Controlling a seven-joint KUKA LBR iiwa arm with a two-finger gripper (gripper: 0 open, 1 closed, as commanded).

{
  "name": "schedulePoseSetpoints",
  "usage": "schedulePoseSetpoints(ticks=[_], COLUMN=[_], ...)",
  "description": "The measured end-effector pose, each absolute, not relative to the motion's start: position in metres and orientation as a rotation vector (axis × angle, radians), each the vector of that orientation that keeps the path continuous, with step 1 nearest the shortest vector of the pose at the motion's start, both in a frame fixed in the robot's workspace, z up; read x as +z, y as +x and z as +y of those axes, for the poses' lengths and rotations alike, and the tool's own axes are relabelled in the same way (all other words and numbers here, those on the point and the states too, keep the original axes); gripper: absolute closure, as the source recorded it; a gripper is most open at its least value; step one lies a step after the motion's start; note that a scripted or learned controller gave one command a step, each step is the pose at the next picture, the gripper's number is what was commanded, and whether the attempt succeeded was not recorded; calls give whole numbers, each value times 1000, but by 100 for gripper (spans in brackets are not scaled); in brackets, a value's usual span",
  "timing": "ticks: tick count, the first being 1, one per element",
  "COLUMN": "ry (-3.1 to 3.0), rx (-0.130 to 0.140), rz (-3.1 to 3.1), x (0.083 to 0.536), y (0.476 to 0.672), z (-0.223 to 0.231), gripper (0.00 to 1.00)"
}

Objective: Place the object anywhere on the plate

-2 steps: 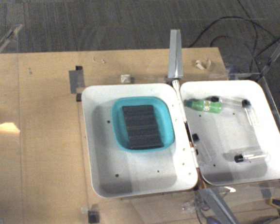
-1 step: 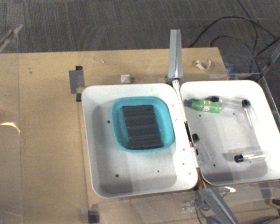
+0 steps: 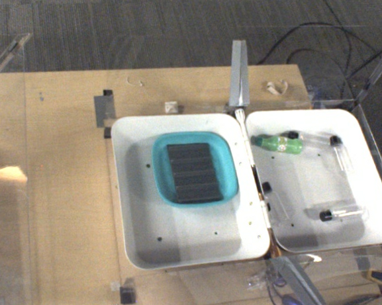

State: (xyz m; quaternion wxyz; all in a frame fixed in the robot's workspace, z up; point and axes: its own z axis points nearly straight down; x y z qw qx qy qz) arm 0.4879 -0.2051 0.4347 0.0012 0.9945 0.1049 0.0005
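Green bottle (image 3: 279, 144) lying in right bin (image 3: 373, 166), apart from teal plate (image 3: 161, 174).

cam: one, overhead | tilt: seemingly slight | covers: both bins (image 3: 249, 176)

At the right of the frame, the clear tubes (image 3: 339, 214) in the right bin (image 3: 373, 186) are blending into the white floor, too faint to count. The dark ribbed object (image 3: 193, 173) is hiding the plate (image 3: 160, 161) centre. Cables (image 3: 340, 36) are running off the upper right edge.
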Motion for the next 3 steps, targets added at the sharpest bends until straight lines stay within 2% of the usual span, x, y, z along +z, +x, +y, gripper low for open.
schedulePoseSetpoints(ticks=[1, 2, 3], ry=[3122, 3121, 3124], rx=[1, 4, 3], rz=[329, 328, 323], x=[435, 435, 435], y=[488, 504, 488], z=[-205, -205, -205], gripper=[0, 0, 0])
